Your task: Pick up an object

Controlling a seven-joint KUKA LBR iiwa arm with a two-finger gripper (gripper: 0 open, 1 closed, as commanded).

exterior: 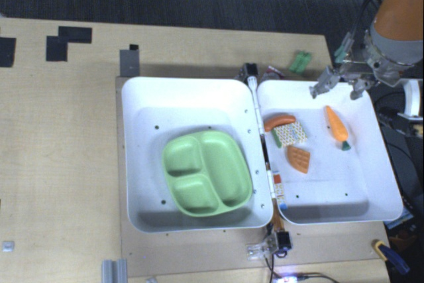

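Orange shows in several places in my one overhead view. The brightest orange piece is a toy carrot (336, 125) in the right bin (318, 199), near its far right corner. Its long axis runs from the bin's far wall toward the near wall, tilted slightly right, with the green leafy tip pointing at the near edge.

My gripper (341, 85) hangs over the far edge of that bin, just beyond the carrot's blunt end. Its two fingers are spread wide, with nothing between them.

Near the bin's left wall lie three more toys close together: a red-orange sausage (279, 120), a speckled waffle piece (290, 134) touching it, and an orange ridged wedge (298, 159) just nearer. The left bin (142, 142) carries a green divided plate (207, 172).

I judge these risks:
- The fingers look spread roughly along the far edge, so closing on the tapered carrot could squeeze it out toward its thin end.
- Coming down this close to the far wall, a finger could strike the rim.
- A descent that lands off-centre could roll the carrot away.
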